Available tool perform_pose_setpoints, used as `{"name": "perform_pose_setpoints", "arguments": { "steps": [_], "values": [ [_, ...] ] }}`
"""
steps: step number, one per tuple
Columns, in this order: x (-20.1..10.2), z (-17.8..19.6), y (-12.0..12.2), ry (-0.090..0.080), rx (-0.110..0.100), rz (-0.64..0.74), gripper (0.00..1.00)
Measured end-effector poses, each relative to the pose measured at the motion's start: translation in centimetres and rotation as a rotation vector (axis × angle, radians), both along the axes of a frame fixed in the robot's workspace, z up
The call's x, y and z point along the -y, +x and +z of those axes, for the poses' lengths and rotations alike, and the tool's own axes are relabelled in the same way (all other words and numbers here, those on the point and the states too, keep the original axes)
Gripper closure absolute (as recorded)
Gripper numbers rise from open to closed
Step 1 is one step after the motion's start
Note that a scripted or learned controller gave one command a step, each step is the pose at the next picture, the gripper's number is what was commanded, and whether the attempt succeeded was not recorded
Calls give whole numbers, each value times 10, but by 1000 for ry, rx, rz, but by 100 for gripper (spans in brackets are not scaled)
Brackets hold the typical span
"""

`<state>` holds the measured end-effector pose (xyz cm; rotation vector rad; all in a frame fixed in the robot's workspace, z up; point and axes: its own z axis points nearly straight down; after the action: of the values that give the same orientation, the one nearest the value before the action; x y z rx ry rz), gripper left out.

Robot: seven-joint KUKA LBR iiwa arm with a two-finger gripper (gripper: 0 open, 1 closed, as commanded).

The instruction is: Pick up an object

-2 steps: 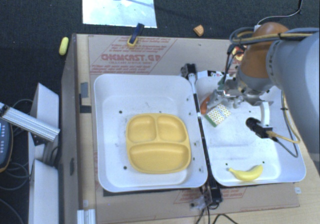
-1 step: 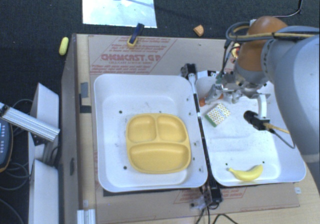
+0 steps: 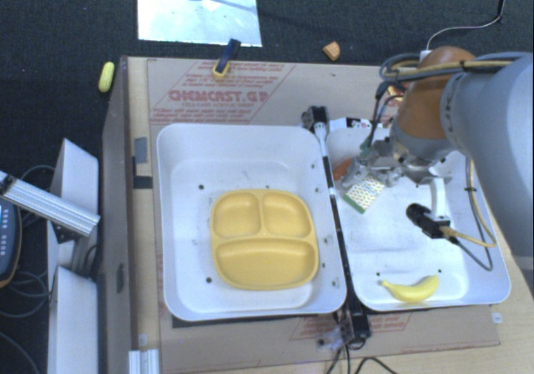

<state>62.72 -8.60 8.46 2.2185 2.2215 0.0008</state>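
My gripper (image 3: 373, 170) hangs low over the upper left part of the right bin (image 3: 476, 280), with the arm coming in from the right. Just below and partly under it lies a small flat green-and-white patterned object (image 3: 364, 194). A small orange piece (image 3: 341, 169) sits to the gripper's left, against the bin's left wall. A yellow banana (image 3: 410, 288) lies near the front edge of the same bin, well apart from the gripper.
The left bin (image 3: 188, 197) holds a yellow divided plate (image 3: 264, 239) at its middle. A ridge (image 3: 332, 205) separates the two bins. Beyond the bench, small loose items lie on the dark floor.
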Motion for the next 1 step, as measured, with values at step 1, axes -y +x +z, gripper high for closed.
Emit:
{"name": "perform_pose_setpoints", "arguments": {
  "steps": [1],
  "values": [
    [-2,0,42,0,0,2,0]
  ]
}}
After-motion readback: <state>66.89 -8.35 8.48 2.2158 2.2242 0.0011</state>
